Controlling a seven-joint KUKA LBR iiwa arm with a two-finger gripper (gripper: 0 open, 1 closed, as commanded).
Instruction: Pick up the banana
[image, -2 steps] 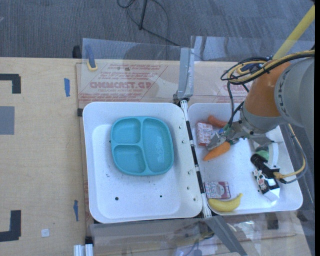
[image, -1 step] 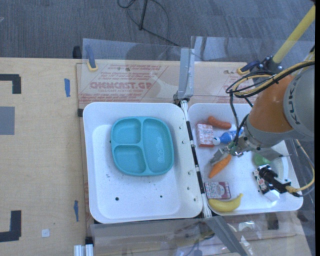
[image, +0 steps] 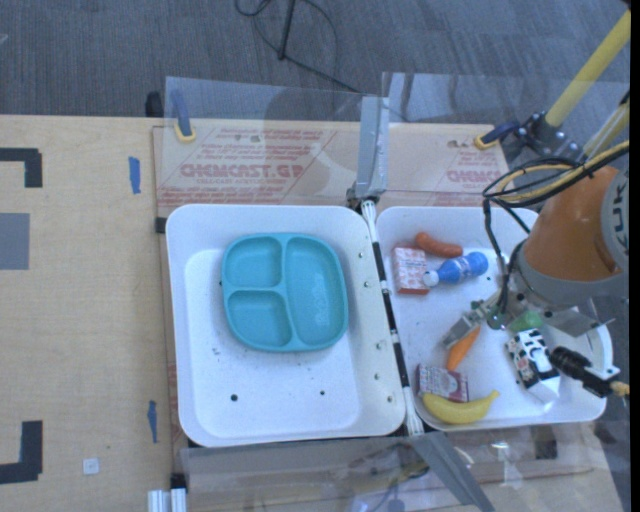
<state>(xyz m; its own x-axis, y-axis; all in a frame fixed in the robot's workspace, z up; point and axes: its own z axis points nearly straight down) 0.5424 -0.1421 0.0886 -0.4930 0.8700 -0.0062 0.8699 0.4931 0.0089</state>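
The yellow banana (image: 458, 407) lies curved along the front edge of the right bin (image: 400, 225), just in front of a small red packet (image: 441, 382). My gripper (image: 470, 327) hangs over the middle of that bin, above and slightly right of the banana, right beside an orange carrot (image: 462, 348). The gripper is apart from the banana, with the packet and carrot between them. The arm's orange band (image: 570, 235) reaches in from the right.
The right bin also holds an orange-red sausage (image: 438, 243), a red and white packet (image: 410, 270), a blue bottle (image: 456, 269) and a black and white toy (image: 530, 358). A teal divided plate (image: 285, 293) sits in the left bin (image: 190, 300).
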